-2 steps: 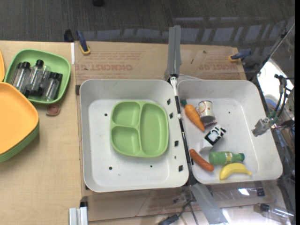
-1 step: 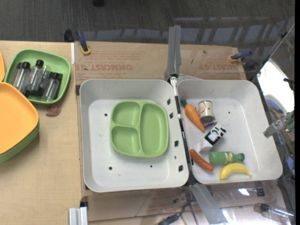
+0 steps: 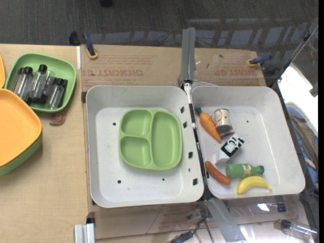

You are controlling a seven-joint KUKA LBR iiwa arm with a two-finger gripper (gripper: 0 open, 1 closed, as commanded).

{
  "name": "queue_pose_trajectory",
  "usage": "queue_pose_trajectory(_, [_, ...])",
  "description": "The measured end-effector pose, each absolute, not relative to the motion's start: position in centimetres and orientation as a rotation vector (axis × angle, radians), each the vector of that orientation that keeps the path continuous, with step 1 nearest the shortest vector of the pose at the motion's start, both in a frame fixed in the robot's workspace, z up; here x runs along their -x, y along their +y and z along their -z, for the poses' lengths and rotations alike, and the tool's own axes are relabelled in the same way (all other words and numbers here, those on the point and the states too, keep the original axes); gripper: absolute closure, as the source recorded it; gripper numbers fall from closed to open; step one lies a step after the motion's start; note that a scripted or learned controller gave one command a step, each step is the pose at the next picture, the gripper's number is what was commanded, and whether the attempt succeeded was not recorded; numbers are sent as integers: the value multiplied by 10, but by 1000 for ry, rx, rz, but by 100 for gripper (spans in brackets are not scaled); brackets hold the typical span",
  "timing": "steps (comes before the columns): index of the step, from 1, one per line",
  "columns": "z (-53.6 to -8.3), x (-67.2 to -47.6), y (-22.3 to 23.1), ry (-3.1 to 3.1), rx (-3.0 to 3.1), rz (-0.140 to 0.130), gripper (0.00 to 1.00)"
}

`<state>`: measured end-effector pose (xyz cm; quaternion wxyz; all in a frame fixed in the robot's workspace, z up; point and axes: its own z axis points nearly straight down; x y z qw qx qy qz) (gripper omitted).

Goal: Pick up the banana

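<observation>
Banana (image 3: 254,185) lies unobscured beside the green bottle (image 3: 244,170); black-and-white object (image 3: 232,145) nearby unclear.

Even, soft overhead light; scene bright, colours true; shadows faint, short under banana (image 3: 254,185) and bottle (image 3: 245,170); white bins (image 3: 101,135) close to blown out, inner walls losing detail; strong glare patch at right edge (daylight or lamp, cannot tell) (image 3: 298,82); second bright smear at bottom right (image 3: 253,232); floor at top dim, grainy; overall focus slightly soft, print on cardboard (image 3: 119,72) readable but fuzzy; mild blur toward corners; no motion blur.
</observation>
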<state>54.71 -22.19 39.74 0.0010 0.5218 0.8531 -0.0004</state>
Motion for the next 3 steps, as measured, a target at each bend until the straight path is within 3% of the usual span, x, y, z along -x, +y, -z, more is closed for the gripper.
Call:
queue_pose_trajectory(1, [-440, -660, -222, 2753, -1512, 2, 100])
queue_pose_trajectory(2, [-341, -612, -196, 2809, -1406, 1, 100])
queue_pose_trajectory(3, [-322, -589, -222, 2960, -1051, 0, 100])
